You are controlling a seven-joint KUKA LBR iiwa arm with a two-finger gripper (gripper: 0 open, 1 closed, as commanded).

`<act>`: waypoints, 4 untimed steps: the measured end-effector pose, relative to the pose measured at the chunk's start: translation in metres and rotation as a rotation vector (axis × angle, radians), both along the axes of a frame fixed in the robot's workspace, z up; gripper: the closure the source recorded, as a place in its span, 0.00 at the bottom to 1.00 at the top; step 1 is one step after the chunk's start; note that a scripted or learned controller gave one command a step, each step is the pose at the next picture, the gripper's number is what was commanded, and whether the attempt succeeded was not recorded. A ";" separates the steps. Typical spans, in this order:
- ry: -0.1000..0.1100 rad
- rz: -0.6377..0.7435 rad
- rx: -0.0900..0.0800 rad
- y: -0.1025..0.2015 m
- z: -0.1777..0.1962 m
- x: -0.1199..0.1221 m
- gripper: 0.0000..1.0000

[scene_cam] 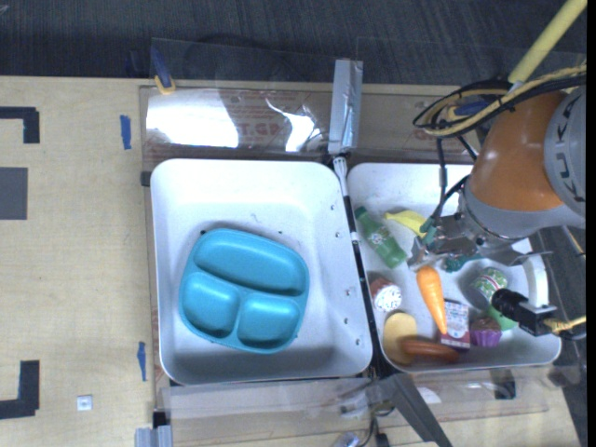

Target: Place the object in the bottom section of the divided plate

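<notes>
Carrot (pixel 430 293) top under arm's shadow

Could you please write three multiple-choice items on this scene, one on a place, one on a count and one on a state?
1. Where does the blue divided plate lie?
A. In the left bin
B. In the right bin
C. On the wooden bench outside the bins

2. How many sections does the plate have?
A. Two
B. Three
C. Five

3. What is in the plate's sections?
A. The carrot
B. The green bottle
C. Nothing

Answers:
1. A: the plate rests on the floor of the left bin.
2. B: one long section lies across the top and two smaller ones sit below it.
3. C: all sections show bare blue, while the carrot and the green bottle lie in the right bin, where the hand is.
</notes>
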State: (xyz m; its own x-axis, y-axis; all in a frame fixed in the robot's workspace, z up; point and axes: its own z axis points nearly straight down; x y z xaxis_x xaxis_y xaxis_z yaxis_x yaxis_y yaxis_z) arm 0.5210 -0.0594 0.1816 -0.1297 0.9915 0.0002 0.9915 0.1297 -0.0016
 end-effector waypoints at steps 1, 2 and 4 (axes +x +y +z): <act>-0.001 0.317 0.000 0.052 0.000 0.016 1.00; -0.003 0.222 0.000 0.113 0.060 -0.004 1.00; 0.008 0.122 -0.002 0.206 -0.017 -0.028 1.00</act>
